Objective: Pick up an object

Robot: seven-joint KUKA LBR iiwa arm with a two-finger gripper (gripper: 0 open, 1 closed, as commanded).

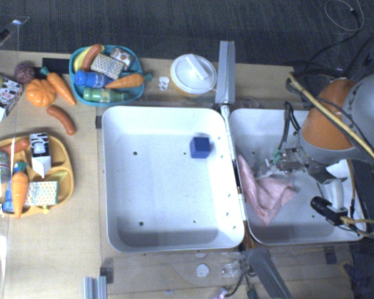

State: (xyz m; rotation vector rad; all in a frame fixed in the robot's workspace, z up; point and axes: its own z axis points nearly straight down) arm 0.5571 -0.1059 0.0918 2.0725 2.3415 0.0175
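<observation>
A small blue cube [201, 147] rests in the left white bin [143, 223], toward its upper right. A crumpled pink cloth [263, 193] lies in the right white bin [287, 232], against its left wall. My gripper [278, 163] is low in the right bin, right at the cloth's upper right edge. The wrist hides where the gripper meets the cloth, so I cannot tell whether it touches it.
On the bench to the left are a blue bowl [81, 92] of toy food, a yellow tray [65, 167] with more toys, an orange pumpkin [40, 93], a carrot [64, 89] and a sausage [62, 119]. A white lidded dish [194, 73] stands behind the bins.
</observation>
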